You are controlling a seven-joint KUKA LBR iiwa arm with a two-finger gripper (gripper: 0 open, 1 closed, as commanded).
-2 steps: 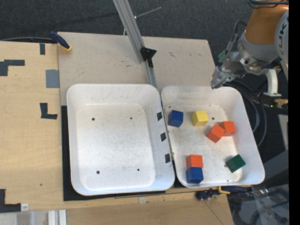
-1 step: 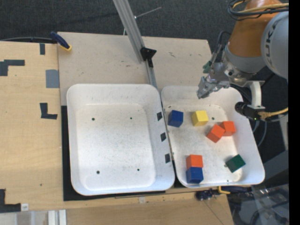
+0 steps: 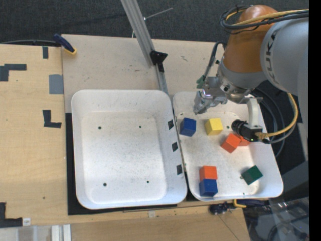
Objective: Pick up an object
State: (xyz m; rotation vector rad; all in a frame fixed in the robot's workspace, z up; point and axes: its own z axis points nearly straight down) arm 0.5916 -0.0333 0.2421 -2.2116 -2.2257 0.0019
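Note:
My gripper hangs over the far part of the right bin, just above and between a blue cube and a yellow cube. Nothing shows between its fingers. To the right lies an orange cube. Near the front sit an orange block touching a blue block, and a dark green cube off to their right.
The left bin lies beside the right one, their rims meeting at the middle. A slanted metal pole runs down to the bins' far junction. Wooden bench with dark tape marks spreads to the left.

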